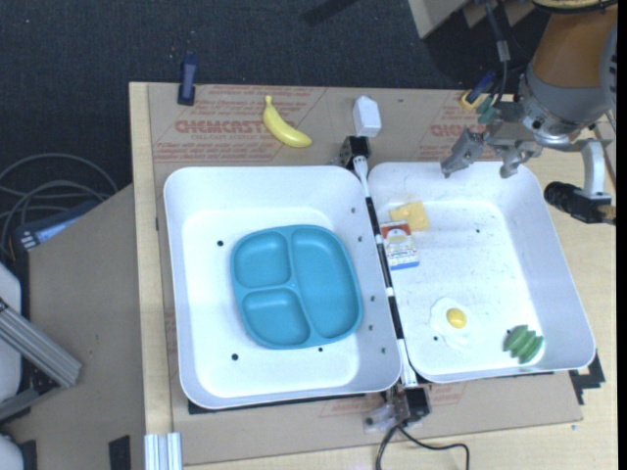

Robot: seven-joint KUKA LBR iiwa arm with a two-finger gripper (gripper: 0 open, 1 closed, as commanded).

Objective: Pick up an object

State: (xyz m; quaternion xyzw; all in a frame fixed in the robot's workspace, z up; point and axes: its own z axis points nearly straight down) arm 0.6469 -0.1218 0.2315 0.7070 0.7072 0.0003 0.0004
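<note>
My gripper (482,159) hovers over the far edge of the right bin (549,253), its two fingers spread apart with nothing between them. Below it in that bin lie a yellow cheese slice (409,215) and a small red, white and blue carton (399,246) by the left wall. A toy fried egg (455,319) and a green ridged piece (523,344) rest near the front. The left bin (196,223) holds a blue divided plate (294,284).
A toy banana (284,125) lies on the cardboard behind the left bin, with a small white block (366,116) and a dark blue object (187,78) nearby. Clamps join the bins at the back (354,151) and front (409,401).
</note>
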